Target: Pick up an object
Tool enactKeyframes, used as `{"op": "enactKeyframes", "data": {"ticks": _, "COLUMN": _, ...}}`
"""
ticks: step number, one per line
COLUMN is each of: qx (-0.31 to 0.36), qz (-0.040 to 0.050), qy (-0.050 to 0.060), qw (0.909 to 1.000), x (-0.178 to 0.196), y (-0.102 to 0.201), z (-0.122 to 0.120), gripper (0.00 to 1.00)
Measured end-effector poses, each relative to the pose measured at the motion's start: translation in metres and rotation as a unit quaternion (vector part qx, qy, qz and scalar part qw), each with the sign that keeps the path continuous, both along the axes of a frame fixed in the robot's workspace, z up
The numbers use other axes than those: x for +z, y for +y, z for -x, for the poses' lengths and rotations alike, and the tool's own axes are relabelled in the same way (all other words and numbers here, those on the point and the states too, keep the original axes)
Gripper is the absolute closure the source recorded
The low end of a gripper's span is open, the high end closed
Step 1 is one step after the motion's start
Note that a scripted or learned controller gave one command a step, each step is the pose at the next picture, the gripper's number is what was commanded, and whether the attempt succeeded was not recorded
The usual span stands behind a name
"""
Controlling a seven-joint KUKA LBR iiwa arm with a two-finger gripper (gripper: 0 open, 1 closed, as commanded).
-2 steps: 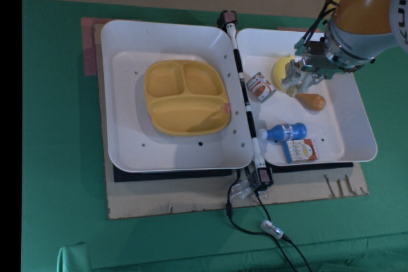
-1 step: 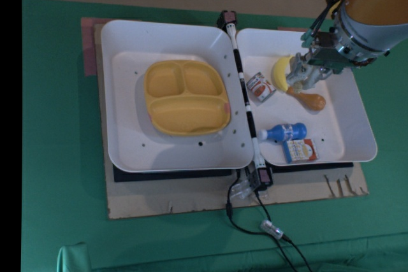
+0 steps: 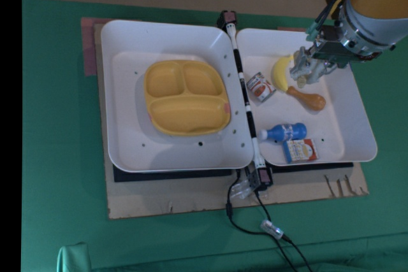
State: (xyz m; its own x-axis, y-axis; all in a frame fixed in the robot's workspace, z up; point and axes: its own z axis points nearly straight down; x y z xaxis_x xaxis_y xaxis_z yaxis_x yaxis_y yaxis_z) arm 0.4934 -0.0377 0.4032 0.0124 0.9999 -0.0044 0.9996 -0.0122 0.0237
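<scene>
The right white bin [image 3: 357, 130] holds a yellow banana [image 3: 280, 72], a brown chicken drumstick [image 3: 308, 99], a small red and white can [image 3: 260, 86], a blue bottle [image 3: 285, 132] lying on its side and a small orange and white box [image 3: 299, 150]. My gripper [image 3: 304, 75] hangs over the upper part of this bin, right beside the banana's right edge and above the thin end of the drumstick. Nothing shows clearly between its fingers.
The left white bin [image 3: 121, 137] holds a yellow divided plate [image 3: 186, 97]. A black and white divider [image 3: 242, 86] runs between the bins. Cables [image 3: 268, 226] trail over the green cloth in front of the bins.
</scene>
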Motion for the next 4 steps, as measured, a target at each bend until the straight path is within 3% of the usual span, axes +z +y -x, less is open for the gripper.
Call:
{"op": "enactKeyframes", "data": {"ticks": 1, "qx": 0.002, "qz": -0.0012, "qy": 0.009, "qw": 1.0, "x": -0.012, "y": -0.019, "z": 0.006, "gripper": 1.0}}
{"op": "enactKeyframes", "data": {"ticks": 3, "qx": -0.004, "qz": 0.0015, "qy": -0.003, "qw": 1.0, "x": 0.017, "y": -0.022, "z": 0.003, "gripper": 1.0}}
{"op": "enactKeyframes", "data": {"ticks": 4, "qx": 0.002, "qz": -0.001, "qy": 0.009, "qw": 1.0, "x": -0.01, "y": -0.037, "z": -0.005, "gripper": 1.0}}
